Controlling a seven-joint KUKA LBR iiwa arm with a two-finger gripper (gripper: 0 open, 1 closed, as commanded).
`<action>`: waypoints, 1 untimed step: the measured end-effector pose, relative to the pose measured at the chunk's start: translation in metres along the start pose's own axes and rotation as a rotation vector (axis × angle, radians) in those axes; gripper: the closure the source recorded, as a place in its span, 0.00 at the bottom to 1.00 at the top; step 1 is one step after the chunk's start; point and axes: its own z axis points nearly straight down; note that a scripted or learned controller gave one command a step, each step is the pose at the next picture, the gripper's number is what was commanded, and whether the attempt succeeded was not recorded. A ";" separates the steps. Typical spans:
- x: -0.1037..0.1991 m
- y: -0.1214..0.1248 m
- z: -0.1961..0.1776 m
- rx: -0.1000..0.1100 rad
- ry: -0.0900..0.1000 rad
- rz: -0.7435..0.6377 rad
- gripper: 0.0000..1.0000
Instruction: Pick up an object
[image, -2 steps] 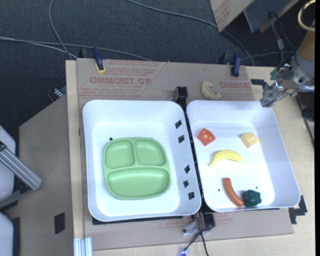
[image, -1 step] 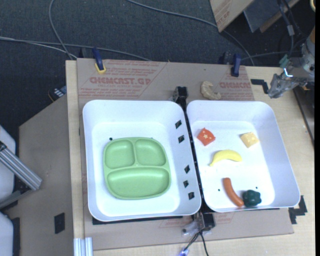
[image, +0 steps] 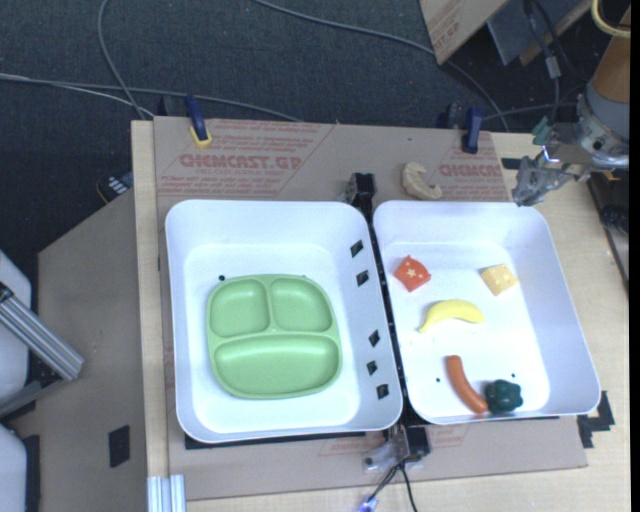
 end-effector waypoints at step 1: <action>0.040 -0.020 0.013 0.002 0.001 0.000 1.00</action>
